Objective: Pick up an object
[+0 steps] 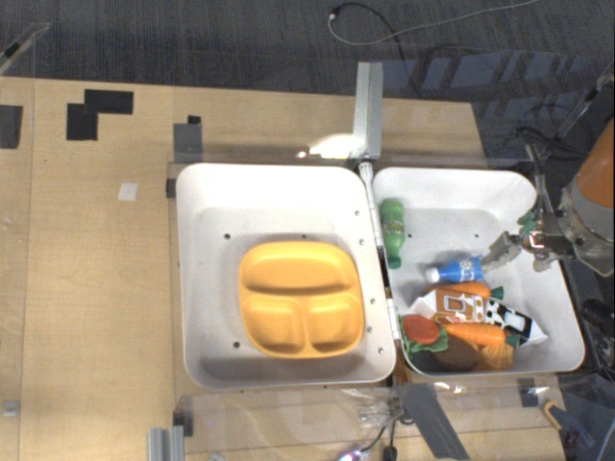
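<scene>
Camera view, looking down at a slant on the counter [86, 286] with its two white bins. The left bin [207, 257] holds a yellow divided tray [301, 296]. The right bin [461, 195] holds a green bottle [392, 230] against its left wall, a small blue-capped bottle [455, 272] near the middle, and below it a pile: an orange carton [461, 305], a carrot [476, 336], a red piece [420, 329] and a black-and-white item [507, 317]. The gripper [524, 245] hangs just right of the blue-capped bottle, its two fingers apparently spread and pinching nothing. That bottle lies apart from the pile and looks light, rigid and smooth, liable to roll; a grasp across its body probably suits best.
</scene>
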Robot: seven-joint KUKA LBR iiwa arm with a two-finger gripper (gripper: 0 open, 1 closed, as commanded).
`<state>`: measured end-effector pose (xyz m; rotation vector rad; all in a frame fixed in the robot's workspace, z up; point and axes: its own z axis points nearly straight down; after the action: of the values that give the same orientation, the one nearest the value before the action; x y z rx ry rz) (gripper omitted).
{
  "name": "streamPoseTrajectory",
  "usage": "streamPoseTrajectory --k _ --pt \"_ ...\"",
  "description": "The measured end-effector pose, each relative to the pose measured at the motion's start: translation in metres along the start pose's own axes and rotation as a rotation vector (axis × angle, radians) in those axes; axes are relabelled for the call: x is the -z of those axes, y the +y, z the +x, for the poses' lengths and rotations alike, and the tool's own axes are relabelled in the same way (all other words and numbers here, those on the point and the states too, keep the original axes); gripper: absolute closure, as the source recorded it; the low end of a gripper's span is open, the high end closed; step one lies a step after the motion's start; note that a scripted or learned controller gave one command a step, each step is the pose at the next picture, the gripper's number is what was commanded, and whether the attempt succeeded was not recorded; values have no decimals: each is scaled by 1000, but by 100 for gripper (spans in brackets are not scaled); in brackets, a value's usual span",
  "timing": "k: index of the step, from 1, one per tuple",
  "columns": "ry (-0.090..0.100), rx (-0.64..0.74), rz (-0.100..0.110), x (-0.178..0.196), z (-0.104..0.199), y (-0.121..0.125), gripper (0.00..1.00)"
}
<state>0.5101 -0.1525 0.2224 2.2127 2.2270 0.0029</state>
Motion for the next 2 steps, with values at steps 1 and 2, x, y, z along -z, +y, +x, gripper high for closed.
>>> streamPoseTrajectory --k 1,2 --pt "0 96 0 -121 -2 16 0" --pt "-1 98 -6 -109 -2 18 100"
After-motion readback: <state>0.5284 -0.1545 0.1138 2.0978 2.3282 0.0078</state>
